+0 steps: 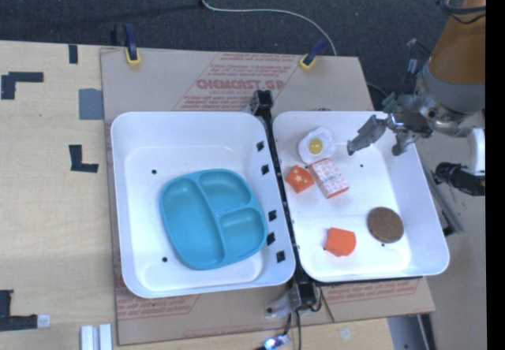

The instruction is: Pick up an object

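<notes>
The right bin [410, 183] holds a fried egg toy [315, 145], a small red-orange piece [299, 178], a pink-and-white box [329, 179], an orange block [340, 242] and a brown round disc [385, 225]. My gripper [381, 135] hangs above the bin's upper right part, to the right of the egg, fingers open and spread with nothing between them. A blue divided plate [213, 217] lies in the left bin [130, 183].
The arm's grey and orange body [461, 49] rises at the right edge. Two clamps [130, 49] [312, 53] hold the cardboard base at the back. A cable [260, 13] runs across the dark floor behind.
</notes>
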You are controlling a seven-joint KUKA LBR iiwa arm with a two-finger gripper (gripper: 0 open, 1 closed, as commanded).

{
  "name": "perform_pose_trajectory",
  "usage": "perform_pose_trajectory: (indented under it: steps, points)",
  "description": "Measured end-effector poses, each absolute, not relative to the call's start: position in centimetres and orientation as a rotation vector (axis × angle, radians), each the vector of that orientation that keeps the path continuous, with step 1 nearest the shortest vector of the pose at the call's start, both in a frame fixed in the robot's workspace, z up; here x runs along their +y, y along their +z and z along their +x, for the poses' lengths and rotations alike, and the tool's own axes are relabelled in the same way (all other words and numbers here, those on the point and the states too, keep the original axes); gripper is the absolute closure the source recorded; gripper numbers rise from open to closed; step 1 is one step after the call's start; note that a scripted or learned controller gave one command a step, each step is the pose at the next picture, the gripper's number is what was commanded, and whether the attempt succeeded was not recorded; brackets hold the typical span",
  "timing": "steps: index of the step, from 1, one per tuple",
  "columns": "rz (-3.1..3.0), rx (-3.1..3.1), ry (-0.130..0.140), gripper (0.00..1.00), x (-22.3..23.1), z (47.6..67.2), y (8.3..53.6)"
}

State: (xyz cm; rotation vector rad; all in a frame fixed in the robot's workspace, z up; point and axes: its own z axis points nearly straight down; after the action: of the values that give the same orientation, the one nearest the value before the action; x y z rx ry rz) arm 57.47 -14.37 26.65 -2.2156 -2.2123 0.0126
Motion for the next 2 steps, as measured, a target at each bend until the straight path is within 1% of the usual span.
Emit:
perform_pose_trajectory:
  steps: [1,2]
  points:
    - [-2.219,-2.223,0.002,0.0,-14.3,57.7,27.3]
    - [-2.218,-2.219,0.007,0.0,-14.5,57.5,22.9]
